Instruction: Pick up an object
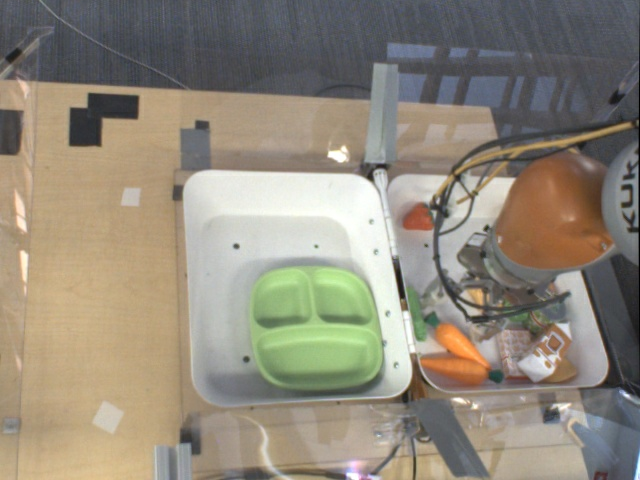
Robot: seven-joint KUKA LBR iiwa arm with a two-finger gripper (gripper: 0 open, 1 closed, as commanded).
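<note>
carrots, two orange plastic toy ones: the upper orange toy carrot (pixel 462 342) lies in the near half of the right white bin (pixel 597 353), its long axis running diagonally, green stub toward the upper left and tip toward the lower right. the lower orange toy carrot (pixel 455 370) lies just beside it, nearly level, along the near wall. the claw (pixel 500 293) is hidden beneath the grey arm's orange-banded wrist (pixel 553 214) and a tangle of black cables (pixel 450 230), so i cannot tell how wide it stands or whether it grips anything. near it sit a printed brown-and-white packet (pixel 545 353) and, toward the far corner, a small red toy piece (pixel 418 217). in the left white bin (pixel 215 218) rests a green three-compartment plastic tray (pixel 316 328). both bins sit on the pale wooden table (pixel 90 298).
</note>
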